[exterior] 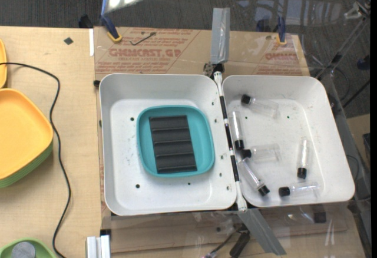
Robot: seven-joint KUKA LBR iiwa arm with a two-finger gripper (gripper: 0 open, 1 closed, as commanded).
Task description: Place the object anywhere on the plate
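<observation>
From my remote seat I see two white bins sitting side by side on the surface. The left bin (pixel 112 151) carries one teal plate (pixel 145 133), set near its middle with bare floor all round, which gives a drop room for error on every side. One black ribbed block (pixel 172 144) lies flat on that plate, inside its rim and roughly centred, with its long side running front to back. I take this block to be the task's object. If so, it already rests where it is wanted and the placing looks done.

The right bin (pixel 337 133) serves as the stock side. It holds clear tubes (pixel 303 155) with black caps, scattered loosely and pointing every way, as things lie when tipped in rather than arranged. I count six, though the clear bodies fade into the white floor, so one more may be hiding along the divider. Two lie close to that centre wall, which I judge an awkward spot for a grasp.

I cannot tell how the pincer stands, whether spread or pressed together.

Off to the left on the wooden surface sits a stack of yellow dishes (pixel 23 133), at least two, with one black cable (pixel 59 151) trailing past them.
</observation>
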